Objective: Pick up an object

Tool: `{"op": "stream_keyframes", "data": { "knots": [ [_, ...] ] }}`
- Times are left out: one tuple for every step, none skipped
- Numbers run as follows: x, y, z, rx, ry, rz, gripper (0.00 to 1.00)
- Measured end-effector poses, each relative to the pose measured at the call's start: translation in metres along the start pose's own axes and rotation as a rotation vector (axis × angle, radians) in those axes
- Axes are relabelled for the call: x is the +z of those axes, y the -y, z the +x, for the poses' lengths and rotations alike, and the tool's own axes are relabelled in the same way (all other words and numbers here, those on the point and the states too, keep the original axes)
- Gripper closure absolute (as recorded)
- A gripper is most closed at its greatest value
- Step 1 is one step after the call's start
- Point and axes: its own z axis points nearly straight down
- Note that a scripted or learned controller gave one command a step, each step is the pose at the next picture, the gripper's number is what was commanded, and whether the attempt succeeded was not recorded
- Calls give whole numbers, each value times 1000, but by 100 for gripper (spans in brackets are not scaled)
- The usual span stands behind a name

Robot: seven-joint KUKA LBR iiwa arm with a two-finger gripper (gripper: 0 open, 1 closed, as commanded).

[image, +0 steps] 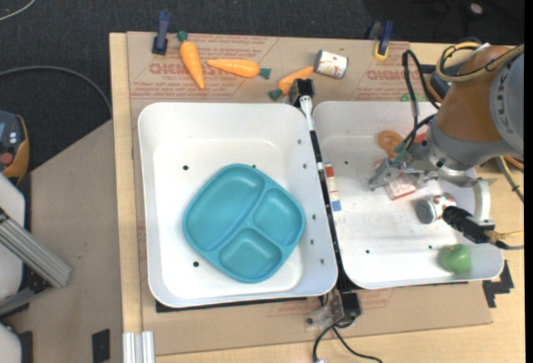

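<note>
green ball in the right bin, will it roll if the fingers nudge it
Probably yes: the green ball looks round and smooth, so a nudge would likely send it along the right bin. It sits near the bin's front rim, which might stop it.

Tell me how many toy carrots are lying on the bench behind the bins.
3, all behind the left bin: a left carrot, a middle carrot, and a right carrot partly hidden at the bins' shared corner.
</note>
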Motion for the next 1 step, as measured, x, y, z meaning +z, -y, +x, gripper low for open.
{"op": "stream_keyframes", "data": {
  "knots": [
    [-11,-3,0,-1,2,-8,100]
  ]
}}
